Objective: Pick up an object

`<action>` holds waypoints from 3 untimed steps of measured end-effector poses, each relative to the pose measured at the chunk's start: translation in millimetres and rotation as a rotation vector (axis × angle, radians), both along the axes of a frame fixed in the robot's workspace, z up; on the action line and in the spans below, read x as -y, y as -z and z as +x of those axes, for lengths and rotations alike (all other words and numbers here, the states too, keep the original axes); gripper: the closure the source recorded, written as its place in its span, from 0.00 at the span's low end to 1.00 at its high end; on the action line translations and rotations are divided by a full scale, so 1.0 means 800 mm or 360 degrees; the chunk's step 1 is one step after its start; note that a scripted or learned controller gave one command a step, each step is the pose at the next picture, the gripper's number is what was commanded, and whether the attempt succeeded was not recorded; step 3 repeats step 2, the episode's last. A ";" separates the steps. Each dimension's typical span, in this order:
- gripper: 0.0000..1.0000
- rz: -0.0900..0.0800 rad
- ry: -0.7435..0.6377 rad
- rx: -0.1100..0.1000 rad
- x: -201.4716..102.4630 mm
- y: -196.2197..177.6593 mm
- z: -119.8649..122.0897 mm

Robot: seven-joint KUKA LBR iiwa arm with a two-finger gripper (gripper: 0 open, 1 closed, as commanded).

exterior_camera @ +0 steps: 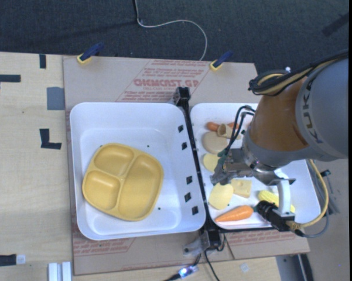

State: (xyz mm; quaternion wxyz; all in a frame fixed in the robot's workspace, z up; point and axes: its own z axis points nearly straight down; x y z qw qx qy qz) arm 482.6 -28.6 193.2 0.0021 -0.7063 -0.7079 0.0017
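Note:
The right bin (316, 192) holds several toy foods: an orange carrot (234, 215) at the front, a pale yellow round piece (221, 196), a cheese-like wedge (242, 187), a yellow corn piece (272, 198), a beige slice (211, 143) and a small orange-red piece (212, 126) at the back. My gripper (227, 170) reaches down into this bin, just above the round piece and the wedge. The bulky grey and orange wrist hides most of it.
The left bin (88, 119) contains a yellow divided plate (123, 181). A black divider (190, 157) runs between the bins. Cardboard (158, 81) lies under both, held by blue-and-yellow clamps (89, 52). A white cable (176, 23) trails across the dark floor behind.

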 end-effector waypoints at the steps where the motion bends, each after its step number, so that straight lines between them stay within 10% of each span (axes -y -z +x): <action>1: 1.00 0.0002 -0.0009 0.0014 -0.067 -0.088 0.001; 3: 1.00 0.0000 -0.0003 0.0015 -0.080 -0.167 0.002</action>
